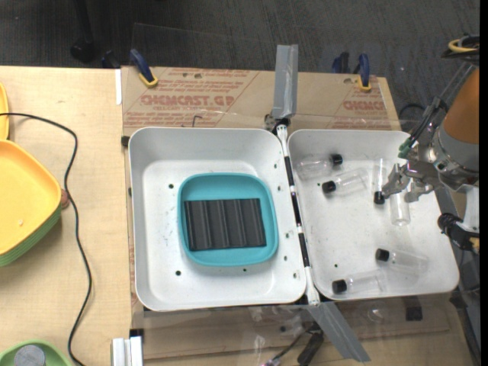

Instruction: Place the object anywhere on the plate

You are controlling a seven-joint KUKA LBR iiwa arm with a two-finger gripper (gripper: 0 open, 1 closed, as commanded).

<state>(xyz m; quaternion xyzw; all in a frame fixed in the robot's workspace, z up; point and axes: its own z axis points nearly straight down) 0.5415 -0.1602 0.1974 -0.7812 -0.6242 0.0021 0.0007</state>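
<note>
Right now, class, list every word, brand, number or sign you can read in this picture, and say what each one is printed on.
"CHEMCAST GP": red print on the brown paper-covered sheet behind the left bin; the letters are blurred, so the reading is uncertain.
Smaller red lines under it: too small to read.
Red print on the same sheet behind the right bin, near the clamp: cut off and blurred, unreadable.
Teal plate, vials: no readable text.

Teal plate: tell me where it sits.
The teal plate lies in the middle of the left bin, left of the bin holding clear vials.
</note>
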